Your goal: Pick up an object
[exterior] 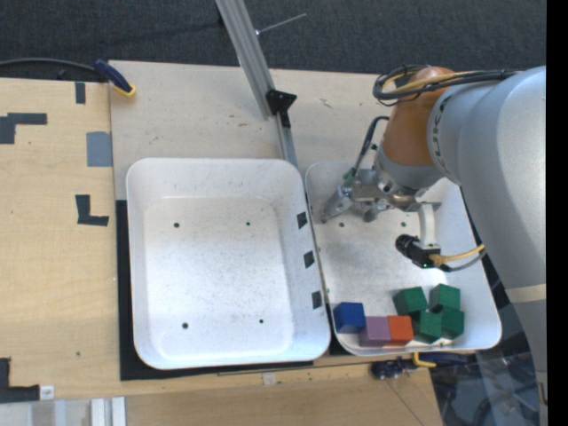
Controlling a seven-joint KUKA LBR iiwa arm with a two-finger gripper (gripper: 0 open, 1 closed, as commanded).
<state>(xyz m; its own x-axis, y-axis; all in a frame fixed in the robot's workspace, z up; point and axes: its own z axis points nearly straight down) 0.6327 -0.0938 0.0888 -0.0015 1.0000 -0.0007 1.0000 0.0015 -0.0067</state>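
We see the grey arm [497,149] reaching in from the right over the right bin [355,264], its gripper [342,201] low near that bin's far left corner. Along the bin's near edge lie a blue block [349,316], a purple block [377,329] and an orange block [400,328], touching in a row, with green blocks [432,311] clustered at the near right corner. The left bin [142,238] sits just beside it.

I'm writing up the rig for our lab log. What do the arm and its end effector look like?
The arm is bulky, rounded, light grey, with an orange band above the wrist. Thin dark cables loop over that band. The end effector is small, metallic grey, with a green part by its base.
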